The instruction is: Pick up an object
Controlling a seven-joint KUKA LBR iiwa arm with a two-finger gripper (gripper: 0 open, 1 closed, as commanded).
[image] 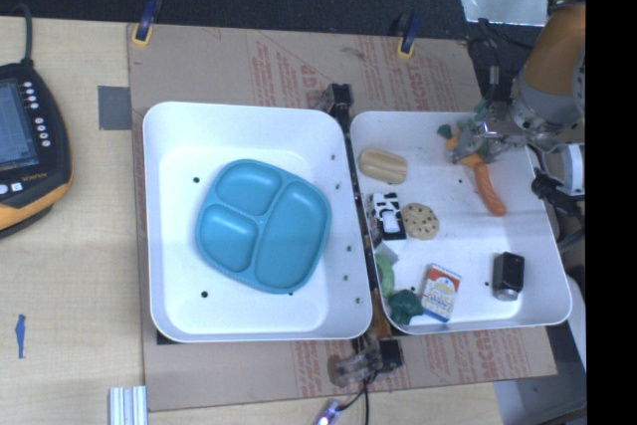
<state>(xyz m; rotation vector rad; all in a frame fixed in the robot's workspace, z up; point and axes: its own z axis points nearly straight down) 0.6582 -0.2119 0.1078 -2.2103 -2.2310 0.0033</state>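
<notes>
I see a cardboard sheet (249,65) laid over the bench, clamped along its far edge and carrying both bins. The left bin (169,214) holds one item: a blue divided plate (264,224), lying flat near the bin's middle.

The right bin (542,244) holds the loose objects. A tan bread roll (383,164) lies near its far left corner. Nearer to me along the left wall come a black-and-white block (387,215), a chocolate-chip cookie (420,220) just beside it, and a green object (401,304) at the near left corner. A small red-and-white box (439,293) lies touching that green object. A black cylinder (508,275) rests near the right wall, well apart from the box. An orange carrot (488,188) lies at a slant toward the far right corner.

The arm (552,55) enters from the right, its orange band above the wrist. The gripper (476,136) sits low over the far right corner, just beside the carrot's far end, amid small green and orange pieces (459,144). I cannot tell how far the gripper is open, nor whether it has anything in its grasp.

At the bench's left edge lies a teach pendant (25,144).
</notes>
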